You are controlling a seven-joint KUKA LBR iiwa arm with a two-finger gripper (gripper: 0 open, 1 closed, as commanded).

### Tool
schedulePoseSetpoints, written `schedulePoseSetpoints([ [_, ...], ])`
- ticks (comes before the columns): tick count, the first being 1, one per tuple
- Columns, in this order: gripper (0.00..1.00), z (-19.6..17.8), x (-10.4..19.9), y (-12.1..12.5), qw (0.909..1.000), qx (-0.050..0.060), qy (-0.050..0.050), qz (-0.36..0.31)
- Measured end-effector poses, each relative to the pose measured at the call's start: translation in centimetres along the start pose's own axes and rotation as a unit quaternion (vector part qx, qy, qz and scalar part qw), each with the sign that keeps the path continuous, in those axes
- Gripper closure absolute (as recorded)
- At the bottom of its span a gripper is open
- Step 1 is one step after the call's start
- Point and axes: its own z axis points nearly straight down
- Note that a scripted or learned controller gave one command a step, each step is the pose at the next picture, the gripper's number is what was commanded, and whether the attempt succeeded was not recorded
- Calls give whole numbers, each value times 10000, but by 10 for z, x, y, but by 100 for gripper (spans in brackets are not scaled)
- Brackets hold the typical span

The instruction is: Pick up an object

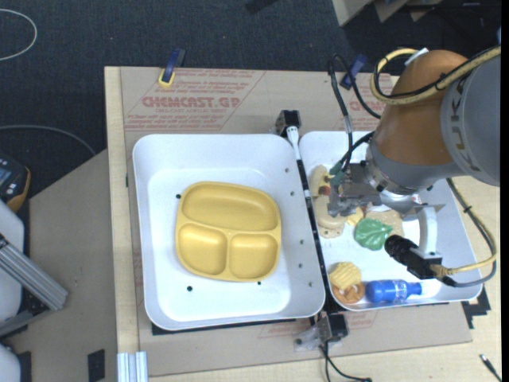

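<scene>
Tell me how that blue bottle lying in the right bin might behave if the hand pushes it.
The blue bottle lies on its side, so it would probably roll. It looks like smooth plastic, likely light and slippery. It may bump the ridged yellow piece beside it.

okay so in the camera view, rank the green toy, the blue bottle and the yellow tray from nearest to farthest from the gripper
Measured from the gripper in the right bin:
1. Green toy, just to its lower right in the same bin.
2. Blue bottle, farther down, at that bin's front edge.
3. Yellow tray, across the divider in the left bin.
</scene>
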Motion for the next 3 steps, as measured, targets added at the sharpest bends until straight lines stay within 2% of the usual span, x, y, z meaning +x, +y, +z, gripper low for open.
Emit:
schedulePoseSetpoints([
  [1, 100, 2, 55, 29, 10000, -5, 3, -3],
  [2, 100, -19, 86, 53, 10000, -15, -1, 8],
  [3, 100, -17, 94, 49, 10000, 19, -5, 25],
])
